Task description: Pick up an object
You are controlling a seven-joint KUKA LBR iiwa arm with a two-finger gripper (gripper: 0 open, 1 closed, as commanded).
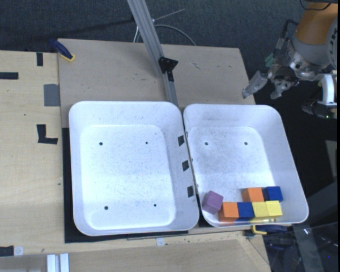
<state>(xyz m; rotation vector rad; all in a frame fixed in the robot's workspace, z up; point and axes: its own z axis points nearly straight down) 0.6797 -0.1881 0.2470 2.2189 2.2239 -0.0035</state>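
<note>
Two-finger gripper [264,87] with fingers apart above bench, well clear of purple cube [213,201] and coloured blocks [255,203] (right white bin [283,152]).

The robot's arm [316,21] at the frame's upper right: a rounded orange band wraps the limb above a pale grey, metallic-looking wrist section. Below the wrist sits a darker cluster of fittings, with thin dark cables looping along its left side. The two-finger gripper [267,87] ends in slim grey fingers [254,86] with lighter tips. A white block-shaped part with a small green light or mark near its lower edge shows just right of the wrist.
</note>
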